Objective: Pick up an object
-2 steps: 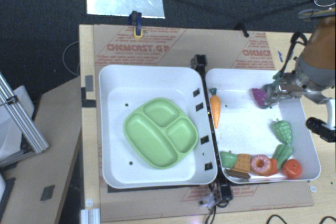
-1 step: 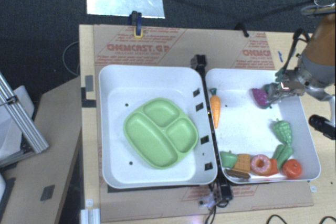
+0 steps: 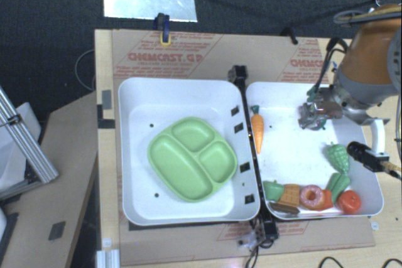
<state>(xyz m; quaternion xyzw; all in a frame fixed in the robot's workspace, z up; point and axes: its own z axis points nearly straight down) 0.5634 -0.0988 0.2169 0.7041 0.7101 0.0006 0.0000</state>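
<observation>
My gripper hangs over the upper part of the right bin, above bare white floor. An orange carrot lies to its left against the bin's left wall. A leafy green vegetable sits below and right of the gripper. Along the bin's front edge lie a green piece, a tan cracker, a pink donut, a green pod and a red tomato. I see nothing held at the gripper.
The left bin holds a light green divided plate. A black divider with clips runs between the bins. The grey and orange arm comes in from the upper right.
</observation>
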